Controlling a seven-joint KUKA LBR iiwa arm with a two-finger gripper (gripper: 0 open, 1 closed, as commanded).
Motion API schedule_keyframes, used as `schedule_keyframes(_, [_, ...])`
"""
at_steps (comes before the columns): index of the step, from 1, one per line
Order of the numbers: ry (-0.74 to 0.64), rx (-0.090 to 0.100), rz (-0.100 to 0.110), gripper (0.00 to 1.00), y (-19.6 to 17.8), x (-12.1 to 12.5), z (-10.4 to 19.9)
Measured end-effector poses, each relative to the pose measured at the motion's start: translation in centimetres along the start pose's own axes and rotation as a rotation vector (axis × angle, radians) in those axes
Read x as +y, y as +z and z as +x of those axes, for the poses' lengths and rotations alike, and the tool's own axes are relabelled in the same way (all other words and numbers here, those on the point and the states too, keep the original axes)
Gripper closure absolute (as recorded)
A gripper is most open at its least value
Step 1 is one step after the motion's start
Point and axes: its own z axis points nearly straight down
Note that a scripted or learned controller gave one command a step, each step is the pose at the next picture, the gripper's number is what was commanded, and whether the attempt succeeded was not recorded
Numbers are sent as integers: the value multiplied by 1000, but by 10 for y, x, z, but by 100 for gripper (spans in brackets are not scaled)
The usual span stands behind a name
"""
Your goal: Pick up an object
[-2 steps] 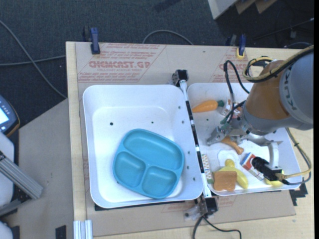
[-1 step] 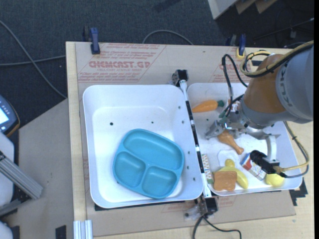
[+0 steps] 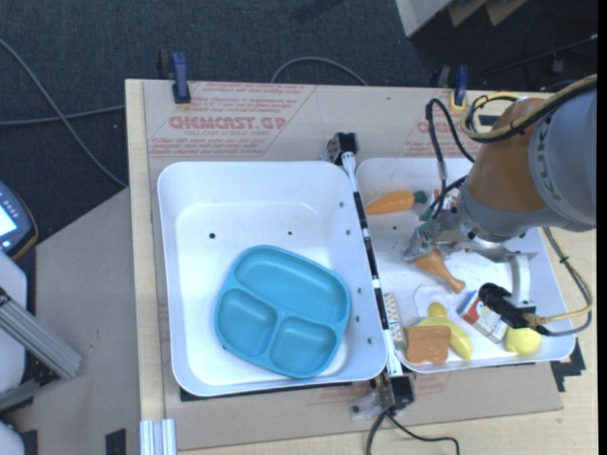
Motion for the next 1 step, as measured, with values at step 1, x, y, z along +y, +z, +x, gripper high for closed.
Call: schedule_keyframes(1, [-10,5,-5,100,-96,-26,81])
